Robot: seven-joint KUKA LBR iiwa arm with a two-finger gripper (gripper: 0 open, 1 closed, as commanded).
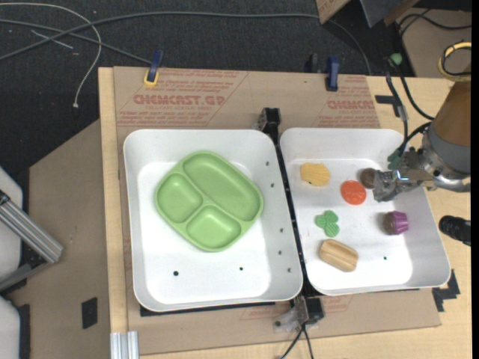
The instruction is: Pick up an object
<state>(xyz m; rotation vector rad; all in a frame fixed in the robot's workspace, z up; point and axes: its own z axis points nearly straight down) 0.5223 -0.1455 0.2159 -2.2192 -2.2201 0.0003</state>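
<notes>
Dark carpet with loose grey cables [52,28] runs along the left and top, and a cardboard sheet [194,96] printed in red lettering covers the bench, pinned at its far edge by 2 blue clamps [154,66].

The left bin [142,223] has rounded corners and a low rim. A green plastic tray [209,200] with 3 compartments sits tilted in its upper half, leaving bare white floor along the near side and in the corners.

A black clip [269,118] sits where the 2 bins meet. The right bin [419,268] holds 5 small toy foods, all apart from one another: a yellow lumpy piece [315,174] near the far left, a green leafy piece [327,221] below it, a tan bread-like loaf [338,255] nearest the front, a red-orange round piece [353,193] in the middle, and a purple piece [395,222] toward the right rim.

The gripper [376,182] reaches in over the right rim, low above the bin floor, just right of the red-orange piece. Its dark tip blurs together, so I cannot tell how the jaws stand, and nothing is visibly held. The front right of this bin is open floor.
</notes>
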